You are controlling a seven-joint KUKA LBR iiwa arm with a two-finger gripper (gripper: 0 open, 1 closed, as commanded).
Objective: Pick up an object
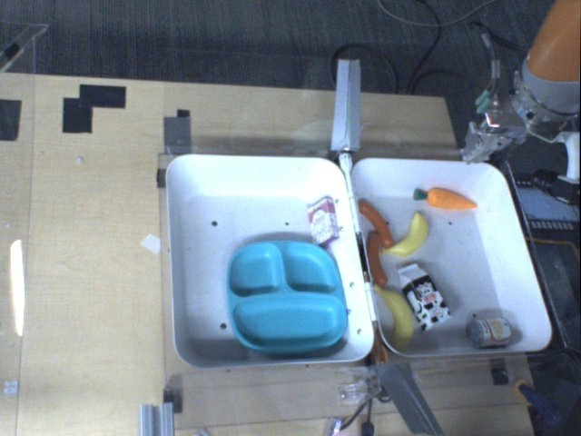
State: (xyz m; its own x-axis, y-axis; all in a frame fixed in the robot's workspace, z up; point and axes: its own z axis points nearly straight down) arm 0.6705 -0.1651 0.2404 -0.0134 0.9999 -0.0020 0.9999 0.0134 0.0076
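A light wooden bench [82,271] is seen from above, backed by dark grey carpet [227,12] across which thin cables [427,7] are looped. Black square markers [91,105] are fixed at the bench's upper left, and a metal bracket [347,107] stands upright behind the seam between the bins.

The left bin [195,243] is occupied mostly by a blue divided tray [286,295], set toward its lower right. A small printed packet [322,221] is leaned near the inner wall, just above the tray.

The arm [554,48], orange-banded, is positioned beyond the upper right corner of the right bin [508,252]. The gripper [481,143] is held over that bin's back rim; its fingers cannot be resolved.

In the right bin, two sausages [375,225] are laid along the left wall. A yellow banana [410,235] is touching the upper sausage; a second banana [397,312] is lying at the lower left, beside a black-and-white carton [423,299]. A carrot [448,199] is placed near the back, and a grey can [491,331] at the front right.
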